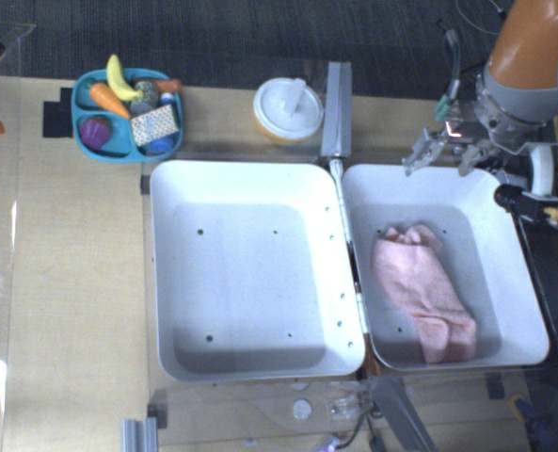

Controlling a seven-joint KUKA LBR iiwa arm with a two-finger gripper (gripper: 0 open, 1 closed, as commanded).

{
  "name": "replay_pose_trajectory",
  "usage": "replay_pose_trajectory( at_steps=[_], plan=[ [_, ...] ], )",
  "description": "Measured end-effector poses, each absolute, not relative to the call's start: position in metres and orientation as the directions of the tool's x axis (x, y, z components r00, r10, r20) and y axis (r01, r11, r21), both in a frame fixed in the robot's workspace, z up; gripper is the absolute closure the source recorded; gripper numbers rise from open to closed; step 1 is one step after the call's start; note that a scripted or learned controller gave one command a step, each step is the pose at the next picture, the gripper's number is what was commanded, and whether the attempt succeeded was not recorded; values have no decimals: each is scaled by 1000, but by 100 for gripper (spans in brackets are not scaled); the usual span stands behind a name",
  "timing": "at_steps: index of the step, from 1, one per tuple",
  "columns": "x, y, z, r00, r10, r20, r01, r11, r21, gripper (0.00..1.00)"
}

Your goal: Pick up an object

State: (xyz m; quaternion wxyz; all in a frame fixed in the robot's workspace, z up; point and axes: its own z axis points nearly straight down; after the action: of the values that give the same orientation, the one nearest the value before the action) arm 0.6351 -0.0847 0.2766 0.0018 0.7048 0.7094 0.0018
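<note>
A crumpled pink cloth (420, 290) lies in the right bin (504, 252), reaching from its middle toward the near edge. My gripper (445, 153) hangs above the far rim of that bin, up and to the right of the cloth and well apart from it. Its two fingers are spread, with nothing between them. The grey arm with its orange band (540, 26) comes in from the upper right.
The left bin (250, 271) sits beside the right one, a metal divider (336, 111) between them at the far side. On the bench behind stand a blue tray (126, 113) of toy food and a white-lidded yellow container (289, 108).
</note>
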Motion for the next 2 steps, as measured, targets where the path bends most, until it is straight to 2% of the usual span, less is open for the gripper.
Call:
replay_pose_trajectory(
  at_steps=[1, 2],
  plan=[
    [643, -120, 150, -22, 1000, 0, 1000, 22, 4, 0],
    [616, -142, 162, -110, 994, -2, 994, 110, 8, 0]
  ],
)
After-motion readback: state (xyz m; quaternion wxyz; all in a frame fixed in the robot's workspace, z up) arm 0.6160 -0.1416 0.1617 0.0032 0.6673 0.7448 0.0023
